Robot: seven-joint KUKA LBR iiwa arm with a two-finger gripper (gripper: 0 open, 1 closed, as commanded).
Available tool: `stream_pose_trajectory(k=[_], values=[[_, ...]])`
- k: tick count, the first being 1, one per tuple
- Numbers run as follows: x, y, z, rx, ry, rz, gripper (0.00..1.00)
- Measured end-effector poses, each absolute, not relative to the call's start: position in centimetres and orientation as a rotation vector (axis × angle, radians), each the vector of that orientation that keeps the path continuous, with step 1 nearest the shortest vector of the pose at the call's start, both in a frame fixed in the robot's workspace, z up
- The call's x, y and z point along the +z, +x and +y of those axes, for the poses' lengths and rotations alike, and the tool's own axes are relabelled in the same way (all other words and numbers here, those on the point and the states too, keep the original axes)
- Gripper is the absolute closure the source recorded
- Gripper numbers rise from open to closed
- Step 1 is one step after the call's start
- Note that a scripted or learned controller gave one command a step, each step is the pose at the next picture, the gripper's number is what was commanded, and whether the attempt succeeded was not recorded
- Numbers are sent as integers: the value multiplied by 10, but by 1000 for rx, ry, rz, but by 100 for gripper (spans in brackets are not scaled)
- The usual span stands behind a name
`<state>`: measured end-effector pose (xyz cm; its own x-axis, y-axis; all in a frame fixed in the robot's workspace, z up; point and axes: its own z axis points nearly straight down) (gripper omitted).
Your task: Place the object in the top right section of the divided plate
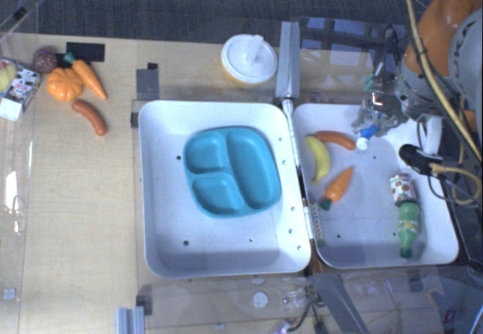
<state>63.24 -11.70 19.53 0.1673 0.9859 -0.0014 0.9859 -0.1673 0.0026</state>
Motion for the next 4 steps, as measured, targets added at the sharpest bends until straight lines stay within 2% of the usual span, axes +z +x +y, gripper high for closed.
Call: stream_pose_trajectory(k=[1,2,3,4], values=[[219,651,-51,4,2376,2053,100],[232,662,15,4,2345,2089,100],[207,661,71,3,2261,2180,100],[228,651,121,6,2213,2228,100]])
